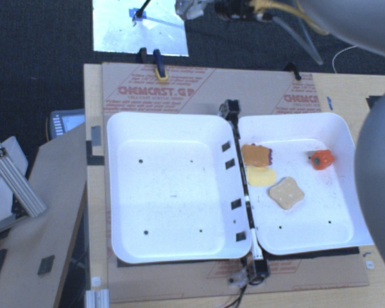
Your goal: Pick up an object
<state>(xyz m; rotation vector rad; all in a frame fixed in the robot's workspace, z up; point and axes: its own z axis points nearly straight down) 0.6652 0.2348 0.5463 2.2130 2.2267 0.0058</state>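
The right bin (337, 124) holds several small items. An orange-brown piece with a purple edge (256, 154) lies near its left wall, with a flat yellow piece (261, 176) just below it. A beige bread slice (286, 192) sits toward the middle. A red-orange vegetable (321, 159) rests farther right. My gripper (194, 0) hangs high at the top of the view, beyond the bench's far edge and well away from both bins, with nothing seen in it.
The left bin (119, 172) sits beside the right one, with black clips (230, 164) along the shared wall. A yellow clamp (161, 71) grips the board's far edge. A grey arm segment (380, 178) covers the right bin's right side. An aluminium rail (13, 178) lies at the left.
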